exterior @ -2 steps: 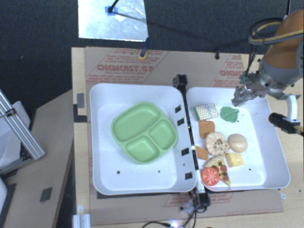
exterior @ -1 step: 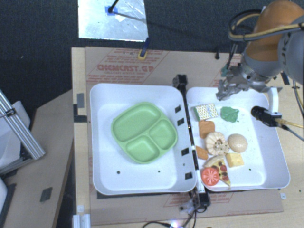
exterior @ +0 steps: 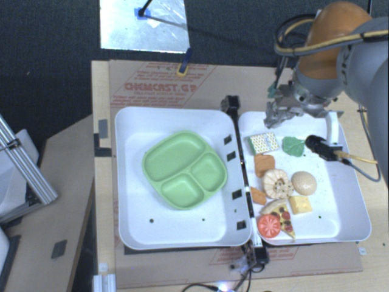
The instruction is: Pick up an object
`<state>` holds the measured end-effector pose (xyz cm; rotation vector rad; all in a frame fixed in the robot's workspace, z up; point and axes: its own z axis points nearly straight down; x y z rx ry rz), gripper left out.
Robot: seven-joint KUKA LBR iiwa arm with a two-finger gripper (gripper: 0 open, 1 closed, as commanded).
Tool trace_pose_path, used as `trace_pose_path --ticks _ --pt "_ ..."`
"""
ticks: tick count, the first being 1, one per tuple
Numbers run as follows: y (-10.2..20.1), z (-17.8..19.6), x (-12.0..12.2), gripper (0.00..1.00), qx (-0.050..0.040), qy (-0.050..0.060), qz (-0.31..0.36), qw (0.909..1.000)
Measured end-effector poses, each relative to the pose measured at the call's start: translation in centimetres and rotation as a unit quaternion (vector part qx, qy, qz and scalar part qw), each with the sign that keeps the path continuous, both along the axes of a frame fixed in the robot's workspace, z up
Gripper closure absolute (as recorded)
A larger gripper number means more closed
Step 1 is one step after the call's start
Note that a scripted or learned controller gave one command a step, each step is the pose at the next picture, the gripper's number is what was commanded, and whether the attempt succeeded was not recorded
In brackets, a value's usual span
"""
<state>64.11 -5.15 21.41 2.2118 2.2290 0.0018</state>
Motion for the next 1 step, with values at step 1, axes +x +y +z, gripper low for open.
trace_pose_path --ticks 1 --pt "-0.29 0.06 -0.22 1.0 -0.0002 0.0 -0.002 1.0"
